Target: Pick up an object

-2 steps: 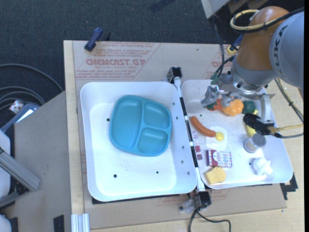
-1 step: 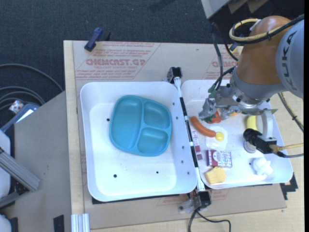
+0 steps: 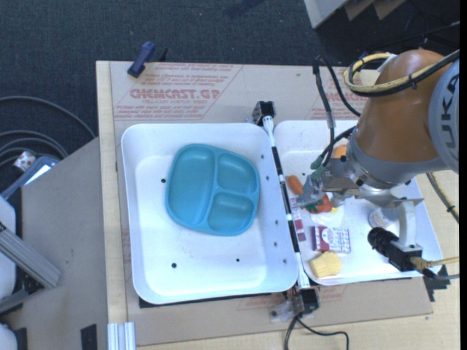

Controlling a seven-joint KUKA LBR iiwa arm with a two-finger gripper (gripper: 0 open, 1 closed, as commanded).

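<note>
Left white bin [image 3: 146,268] holds a smooth blue divided plate [image 3: 213,189]; right bin [image 3: 365,270] holds small food toys; gripper [image 3: 315,189] low there, fingers' state unclear.

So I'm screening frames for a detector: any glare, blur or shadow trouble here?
Camera view: lighting is even and soft, with no harsh glare on the white bins; the blue plate is sharp; small items under the gripper are blurry and partly hidden by the arm.
</note>
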